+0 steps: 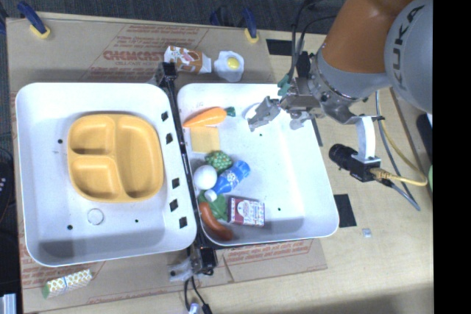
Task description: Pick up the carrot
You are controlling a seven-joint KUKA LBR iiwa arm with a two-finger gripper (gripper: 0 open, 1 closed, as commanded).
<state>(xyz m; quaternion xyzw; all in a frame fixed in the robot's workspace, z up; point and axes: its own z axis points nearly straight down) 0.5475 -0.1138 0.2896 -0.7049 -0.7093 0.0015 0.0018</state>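
The carrot [205, 116] lies against the right bin's [294, 180] left wall near its far corner, touching a yellow cheese slice [205, 138]. Along that wall sit a green bumpy toy [218, 160], a white egg [204, 177], a blue bottle [235, 175], a red carton [246, 212] and a sausage [214, 222]. The gripper [263, 114] hovers just right of the carrot, fingers parted, empty. The left bin [44, 158] holds a yellow divided plate [116, 156]. Cardboard [132, 48] lines the bench.
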